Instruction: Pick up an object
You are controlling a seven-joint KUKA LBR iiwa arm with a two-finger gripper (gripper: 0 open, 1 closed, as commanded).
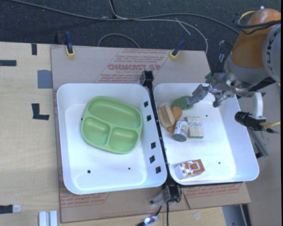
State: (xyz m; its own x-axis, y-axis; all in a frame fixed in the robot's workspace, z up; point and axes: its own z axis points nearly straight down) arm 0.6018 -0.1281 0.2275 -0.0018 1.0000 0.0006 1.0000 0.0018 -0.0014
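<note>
Grey fingers [208, 97] hang over the upper part of the right bin [236, 140], spread apart with nothing between them; one points left and down toward a green thing [181, 102] against the divider, the other sits nearer the wrist. Any item would serve the task, and the cluster lies just left of and below the fingers: the green thing nearest, almost touching the left fingertip, then a tan bread-like piece [167, 115] with an orange one beside it, a small can [180, 130] on its side with its long axis slanting up-right to down-left, and a speckled box [195, 127] touching it. A white and orange carton [191, 168] lies well apart near the front wall. The left bin [68, 140] holds a green tray [112, 125]. Red print on the cardboard [127, 62] under the bins reads roughly "CHEMCAST GP"; labels on the packs are too small to read
</note>
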